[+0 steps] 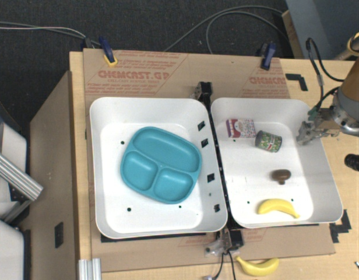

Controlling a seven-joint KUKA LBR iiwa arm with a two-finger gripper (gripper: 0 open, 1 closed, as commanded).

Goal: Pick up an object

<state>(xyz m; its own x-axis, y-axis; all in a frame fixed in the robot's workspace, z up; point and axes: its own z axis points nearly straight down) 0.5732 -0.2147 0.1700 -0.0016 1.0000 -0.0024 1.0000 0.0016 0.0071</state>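
While cardboard lines the bench over dark carpet, the fingers have an unreadable state.

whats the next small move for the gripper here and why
Probably a short slide left and down toward the green can. The gripper sits at the right bin wall's upper right edge, and the can lies nearest, with bare floor between.

Cardboard-topped bench with red print, two clamps, one blue and yellow, one blue, at its far edge, two white bins side by side, left bin, right bin, a banana at the near edge
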